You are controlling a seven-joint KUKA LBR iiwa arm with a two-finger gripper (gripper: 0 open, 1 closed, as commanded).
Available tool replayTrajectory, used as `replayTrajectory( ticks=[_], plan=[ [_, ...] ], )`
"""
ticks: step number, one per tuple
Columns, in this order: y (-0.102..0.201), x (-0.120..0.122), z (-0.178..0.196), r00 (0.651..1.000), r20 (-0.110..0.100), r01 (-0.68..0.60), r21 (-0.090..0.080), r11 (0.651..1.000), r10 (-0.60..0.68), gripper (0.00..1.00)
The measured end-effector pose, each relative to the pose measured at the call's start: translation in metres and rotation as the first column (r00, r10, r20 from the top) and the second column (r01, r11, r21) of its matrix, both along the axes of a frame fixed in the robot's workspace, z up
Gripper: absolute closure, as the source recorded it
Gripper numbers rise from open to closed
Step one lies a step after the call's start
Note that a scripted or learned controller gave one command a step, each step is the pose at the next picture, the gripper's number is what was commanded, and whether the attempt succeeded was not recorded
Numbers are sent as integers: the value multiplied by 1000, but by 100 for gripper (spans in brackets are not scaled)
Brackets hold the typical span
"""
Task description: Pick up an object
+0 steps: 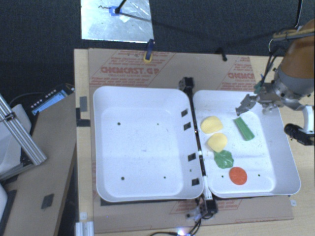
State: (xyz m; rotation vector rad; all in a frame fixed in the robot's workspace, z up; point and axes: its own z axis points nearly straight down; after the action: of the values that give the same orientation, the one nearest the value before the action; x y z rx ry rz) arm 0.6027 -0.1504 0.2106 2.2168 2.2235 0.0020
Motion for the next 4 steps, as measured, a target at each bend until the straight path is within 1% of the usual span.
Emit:
replayTrajectory(
  ticks=[1, 2, 3, 4],
  plan=[
    [11, -38, -131, 1000, -9, 3, 4, 1000, -3, 0],
    [18, -114, -126, 1000, -5, 5, 2, 1000, -5, 0],
    [18, -110, -115, 1000, 2, 1, 0, 1000, -1, 100],
    [108, -56, 87, 1000, 20, -11, 2, 1000, 11, 100]
  ],
)
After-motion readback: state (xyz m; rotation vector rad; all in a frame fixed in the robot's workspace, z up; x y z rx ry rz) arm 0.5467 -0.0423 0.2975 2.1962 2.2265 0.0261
